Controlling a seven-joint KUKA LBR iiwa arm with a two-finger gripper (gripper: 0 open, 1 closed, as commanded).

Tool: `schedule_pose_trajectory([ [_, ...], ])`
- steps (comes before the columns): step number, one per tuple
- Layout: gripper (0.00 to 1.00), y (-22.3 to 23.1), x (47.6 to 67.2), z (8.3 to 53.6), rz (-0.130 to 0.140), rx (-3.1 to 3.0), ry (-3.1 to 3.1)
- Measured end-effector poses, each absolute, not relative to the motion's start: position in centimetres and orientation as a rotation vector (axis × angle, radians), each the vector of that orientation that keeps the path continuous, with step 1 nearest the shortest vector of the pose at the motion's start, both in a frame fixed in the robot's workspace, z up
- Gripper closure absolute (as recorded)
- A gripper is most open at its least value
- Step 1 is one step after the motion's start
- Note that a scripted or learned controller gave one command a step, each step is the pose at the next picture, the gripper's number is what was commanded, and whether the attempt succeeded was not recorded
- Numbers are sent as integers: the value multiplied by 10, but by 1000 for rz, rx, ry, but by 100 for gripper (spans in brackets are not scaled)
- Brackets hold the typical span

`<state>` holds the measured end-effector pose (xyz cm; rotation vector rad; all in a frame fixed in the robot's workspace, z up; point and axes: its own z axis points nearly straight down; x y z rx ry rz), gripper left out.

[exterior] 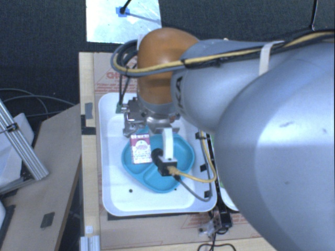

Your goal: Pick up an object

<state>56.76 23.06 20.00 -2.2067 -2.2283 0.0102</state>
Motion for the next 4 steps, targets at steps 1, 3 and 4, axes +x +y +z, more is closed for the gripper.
schedule_pose_trajectory([
  [1, 100, 236, 488, 275, -3, -2211, -2229],
  [3, 100, 234, 625, 381, -30, -2224, -2234],
  [4, 100, 235, 490, 313, 16, -2206, -2226],
])
